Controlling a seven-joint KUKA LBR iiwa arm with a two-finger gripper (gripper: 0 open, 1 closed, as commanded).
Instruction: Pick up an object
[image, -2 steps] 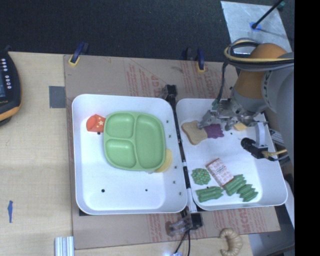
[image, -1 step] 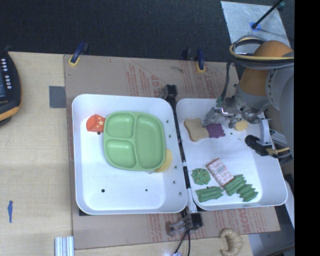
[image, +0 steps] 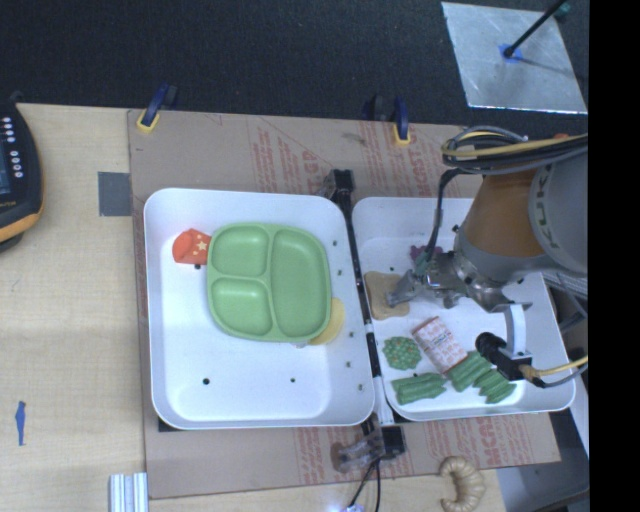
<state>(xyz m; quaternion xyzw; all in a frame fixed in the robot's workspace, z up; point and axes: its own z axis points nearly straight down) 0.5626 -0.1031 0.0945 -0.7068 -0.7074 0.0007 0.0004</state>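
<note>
My gripper (image: 408, 290) is low in the right bin (image: 560, 400), at the right edge of a flat tan piece (image: 381, 292) near the bin's left wall. Just below it lie a pink and white packet (image: 438, 342), a round green bumpy piece (image: 402, 352), a flat green pod (image: 418, 387) and another green pod (image: 480, 378). The arm's grey wrist and orange band cover the upper right of this bin.
The left bin (image: 250, 400) holds a green divided plate (image: 268, 282), a red piece with a yellow star (image: 189, 246) at its left, and a yellow piece (image: 334, 322) peeking from under its right edge. A tan curled object (image: 462, 482) lies outside, below the bins.
</note>
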